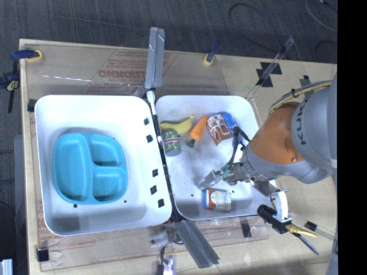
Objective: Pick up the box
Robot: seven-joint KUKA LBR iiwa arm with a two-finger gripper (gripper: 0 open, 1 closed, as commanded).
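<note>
A pale wooden worktop [86, 62] carrying faint red printed lettering, too washed out to read, stands on dark grey carpet. Two shallow white bins sit side by side on it. The left bin [51, 110] holds a turquoise sectioned plastic tray [89, 167]. In the right bin [198, 208], the small brown-and-white printed cardboard box [218, 129] lies at about one o'clock, next to a blue item; its long axis runs roughly from eleven to five o'clock, print illegible. Nearby lie a yellow banana [179, 124], an orange carrot-shaped piece [198, 128], a green-labelled can [172, 142] and a red-labelled can [218, 200]. The tool [213, 178] hangs low at the bin's centre, well apart from the box; whether its fingers are apart or together cannot be told.
</note>
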